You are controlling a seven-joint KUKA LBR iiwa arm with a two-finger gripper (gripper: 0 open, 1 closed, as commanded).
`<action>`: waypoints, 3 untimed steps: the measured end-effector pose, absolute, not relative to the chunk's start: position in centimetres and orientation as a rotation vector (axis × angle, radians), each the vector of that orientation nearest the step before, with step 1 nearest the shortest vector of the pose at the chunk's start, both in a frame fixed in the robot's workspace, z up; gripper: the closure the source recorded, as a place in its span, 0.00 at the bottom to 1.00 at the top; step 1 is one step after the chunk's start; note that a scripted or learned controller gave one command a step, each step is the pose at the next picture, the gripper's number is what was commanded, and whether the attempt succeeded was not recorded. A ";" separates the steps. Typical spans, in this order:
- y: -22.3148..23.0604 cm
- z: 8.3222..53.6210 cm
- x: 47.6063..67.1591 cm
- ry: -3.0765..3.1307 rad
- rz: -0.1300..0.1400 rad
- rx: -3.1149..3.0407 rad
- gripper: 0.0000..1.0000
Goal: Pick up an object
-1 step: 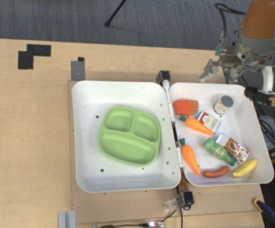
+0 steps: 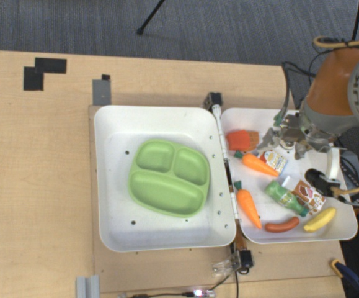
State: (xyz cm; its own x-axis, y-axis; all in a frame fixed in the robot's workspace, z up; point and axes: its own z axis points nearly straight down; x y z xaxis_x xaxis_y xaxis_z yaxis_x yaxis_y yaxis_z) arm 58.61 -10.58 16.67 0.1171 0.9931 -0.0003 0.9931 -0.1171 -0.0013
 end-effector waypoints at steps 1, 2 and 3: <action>-8.5 8.7 56.0 -2.260 -0.006 -2.191 0.00; -8.8 8.7 56.9 -2.443 -0.003 -1.982 0.00; -8.9 8.5 61.7 -2.392 -0.004 -2.040 0.00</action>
State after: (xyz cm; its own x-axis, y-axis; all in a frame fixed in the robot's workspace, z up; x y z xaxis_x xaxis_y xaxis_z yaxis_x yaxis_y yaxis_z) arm 61.67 -8.92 8.54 -0.1581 0.9874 -0.0003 0.9874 0.1581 0.0034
